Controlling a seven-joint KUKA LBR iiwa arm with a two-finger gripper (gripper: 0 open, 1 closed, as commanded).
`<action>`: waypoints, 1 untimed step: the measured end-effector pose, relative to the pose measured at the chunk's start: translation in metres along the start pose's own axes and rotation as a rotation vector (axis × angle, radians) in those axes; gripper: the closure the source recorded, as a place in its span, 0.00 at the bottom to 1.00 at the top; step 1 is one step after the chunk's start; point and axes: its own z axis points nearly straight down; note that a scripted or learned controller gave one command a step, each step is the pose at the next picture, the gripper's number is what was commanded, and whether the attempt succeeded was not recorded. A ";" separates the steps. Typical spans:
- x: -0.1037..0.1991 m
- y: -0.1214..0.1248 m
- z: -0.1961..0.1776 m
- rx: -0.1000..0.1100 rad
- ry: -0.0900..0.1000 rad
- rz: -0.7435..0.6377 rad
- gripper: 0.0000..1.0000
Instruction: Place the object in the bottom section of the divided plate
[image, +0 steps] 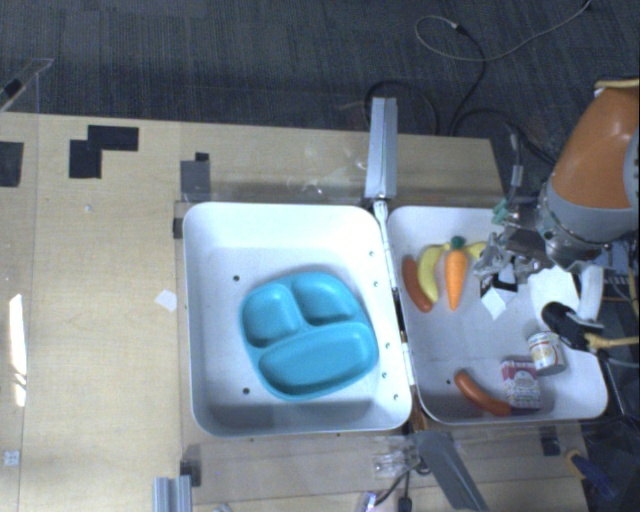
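Two white bins are sitting side by side on the tabletop. A sausage and small can are lying nearest in the right bin. Left, the blue divided plate is sitting. Farther back, carrot, banana and another sausage are lying beside the hand, its state blurred beyond telling.

Divided plate unobstructed; carrot, sausages crowding right bin.
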 end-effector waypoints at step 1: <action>0.040 0.101 0.014 0.001 0.000 0.126 1.00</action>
